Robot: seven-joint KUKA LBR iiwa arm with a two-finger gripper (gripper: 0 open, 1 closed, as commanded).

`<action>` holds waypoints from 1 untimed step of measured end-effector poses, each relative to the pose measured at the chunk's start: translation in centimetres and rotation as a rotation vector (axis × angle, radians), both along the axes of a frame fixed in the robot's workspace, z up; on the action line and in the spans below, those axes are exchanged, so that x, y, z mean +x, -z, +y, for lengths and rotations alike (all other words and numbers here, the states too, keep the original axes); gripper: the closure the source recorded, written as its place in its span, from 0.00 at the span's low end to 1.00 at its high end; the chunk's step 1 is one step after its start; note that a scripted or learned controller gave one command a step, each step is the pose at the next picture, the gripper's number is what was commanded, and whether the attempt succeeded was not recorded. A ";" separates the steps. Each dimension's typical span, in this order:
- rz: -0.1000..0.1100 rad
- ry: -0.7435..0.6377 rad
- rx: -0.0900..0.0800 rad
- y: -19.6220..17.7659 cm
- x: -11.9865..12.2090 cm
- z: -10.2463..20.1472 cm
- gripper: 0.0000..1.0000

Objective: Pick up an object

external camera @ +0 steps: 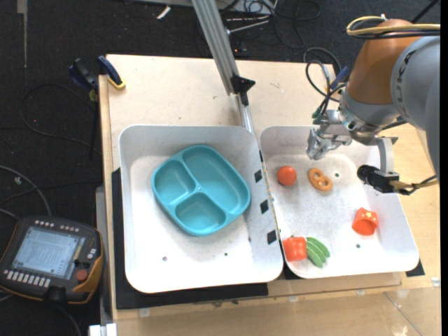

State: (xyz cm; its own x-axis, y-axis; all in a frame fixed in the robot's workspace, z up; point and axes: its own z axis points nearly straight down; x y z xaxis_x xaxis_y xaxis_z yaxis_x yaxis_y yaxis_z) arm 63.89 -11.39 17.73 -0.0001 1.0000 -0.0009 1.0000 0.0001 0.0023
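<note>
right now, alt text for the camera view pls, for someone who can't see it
A grey and orange robot arm reaches in from the right, its gripper poised over the right bin, just above a pretzel. That bin also holds a tomato, an orange cup and red and green peppers; the left bin holds a teal divided plate.

Small orange pretzel (320, 180) flat in right bin, red tomato (286, 176) near its left, apart

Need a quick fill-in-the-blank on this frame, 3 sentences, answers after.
1. The teal divided plate lies in the ____ bin.
2. The gripper hovers just above the ____ in the right bin.
3. The green pepper touches a ____ pepper.

Answers: left; pretzel; red
</note>
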 end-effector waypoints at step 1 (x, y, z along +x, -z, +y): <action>0.001 0.000 0.000 0.0 0.0 0.0 0.00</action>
